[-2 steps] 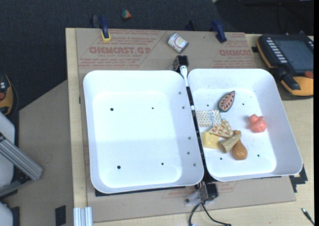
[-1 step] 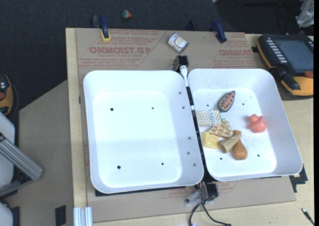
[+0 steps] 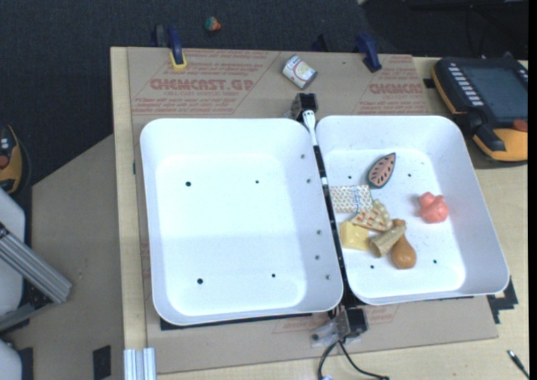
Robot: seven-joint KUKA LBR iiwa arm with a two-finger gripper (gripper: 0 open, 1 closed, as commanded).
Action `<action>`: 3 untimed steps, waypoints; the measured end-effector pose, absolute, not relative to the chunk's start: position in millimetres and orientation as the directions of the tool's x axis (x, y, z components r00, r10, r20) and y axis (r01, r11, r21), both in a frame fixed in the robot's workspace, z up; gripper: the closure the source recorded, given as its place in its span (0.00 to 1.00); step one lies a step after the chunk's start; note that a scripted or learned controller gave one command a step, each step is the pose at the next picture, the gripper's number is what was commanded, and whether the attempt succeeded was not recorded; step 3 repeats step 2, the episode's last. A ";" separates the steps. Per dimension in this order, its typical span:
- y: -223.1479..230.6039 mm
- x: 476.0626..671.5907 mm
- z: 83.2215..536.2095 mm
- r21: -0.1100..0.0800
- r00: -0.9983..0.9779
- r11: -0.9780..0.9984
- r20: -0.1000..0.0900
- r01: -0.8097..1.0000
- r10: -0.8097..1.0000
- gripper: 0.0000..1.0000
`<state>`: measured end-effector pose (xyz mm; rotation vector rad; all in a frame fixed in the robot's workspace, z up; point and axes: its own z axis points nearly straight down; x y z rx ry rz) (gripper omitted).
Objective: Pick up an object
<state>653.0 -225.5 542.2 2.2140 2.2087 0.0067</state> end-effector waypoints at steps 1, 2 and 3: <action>-135.6 658.9 418.4 -0.012 -0.009 0.009 0.006 1.000 1.000 1.00; -216.8 652.3 471.3 0.008 0.007 -0.007 -0.007 1.000 1.000 1.00; -216.8 652.3 471.3 0.008 0.007 -0.007 -0.007 1.000 1.000 1.00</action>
